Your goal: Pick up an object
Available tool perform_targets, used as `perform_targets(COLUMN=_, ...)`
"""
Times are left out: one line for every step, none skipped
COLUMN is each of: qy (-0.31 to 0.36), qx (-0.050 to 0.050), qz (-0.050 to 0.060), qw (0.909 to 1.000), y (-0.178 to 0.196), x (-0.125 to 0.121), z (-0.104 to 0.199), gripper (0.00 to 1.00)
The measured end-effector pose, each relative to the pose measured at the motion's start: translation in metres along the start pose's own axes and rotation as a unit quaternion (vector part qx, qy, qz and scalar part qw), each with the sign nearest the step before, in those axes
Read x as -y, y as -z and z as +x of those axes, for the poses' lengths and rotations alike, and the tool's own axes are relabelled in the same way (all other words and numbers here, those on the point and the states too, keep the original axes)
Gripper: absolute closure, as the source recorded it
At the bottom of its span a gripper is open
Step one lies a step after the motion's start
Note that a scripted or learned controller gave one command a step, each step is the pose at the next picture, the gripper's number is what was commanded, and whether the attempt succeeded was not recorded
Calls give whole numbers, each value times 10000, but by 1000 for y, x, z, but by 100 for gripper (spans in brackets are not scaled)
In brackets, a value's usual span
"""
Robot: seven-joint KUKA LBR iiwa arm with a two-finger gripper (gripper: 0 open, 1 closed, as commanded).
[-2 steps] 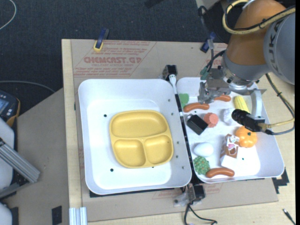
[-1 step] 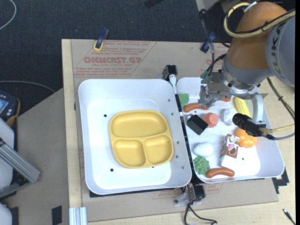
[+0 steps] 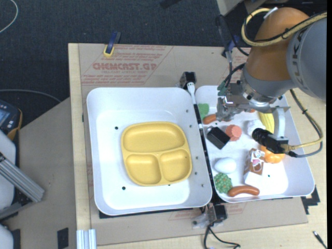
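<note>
Objects for the pick: where are they, and what threatens the attempt?

"All loose items lie in the right bin [image 3: 282, 179]. I see the gripper [image 3: 226, 110] low over that bin's far left corner. Whether it is released or clenched I cannot tell, and I see nothing held. My concern is crowding: the black block [image 3: 218, 137], red piece [image 3: 236, 132] and orange-red piece [image 3: 209, 119] sit close together beside the wall, so in my judgement a descent could strike the rim or nudge one item into another instead of seizing it."

Contents, nearest first?

"Right bin: sausage [image 3: 244, 191] at the near edge, broccoli [image 3: 223, 182] just beside it, then white egg [image 3: 225, 165] and small carton [image 3: 255, 162], then the cluster named, with corn [image 3: 266, 121] and a green piece [image 3: 202, 109] farthest. Left bin [image 3: 104, 118]: one yellow divided tray [image 3: 155, 153], its compartments bare."
</note>
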State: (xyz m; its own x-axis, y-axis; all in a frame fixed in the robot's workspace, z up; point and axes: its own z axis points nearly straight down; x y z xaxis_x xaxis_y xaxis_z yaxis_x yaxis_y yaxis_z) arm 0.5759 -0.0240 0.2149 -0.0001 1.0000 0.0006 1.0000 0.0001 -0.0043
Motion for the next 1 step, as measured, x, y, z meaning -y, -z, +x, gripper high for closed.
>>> perform_targets(qy=-5, qx=-2, qz=-11, qw=10000, y=2, x=1, z=0, gripper=100)
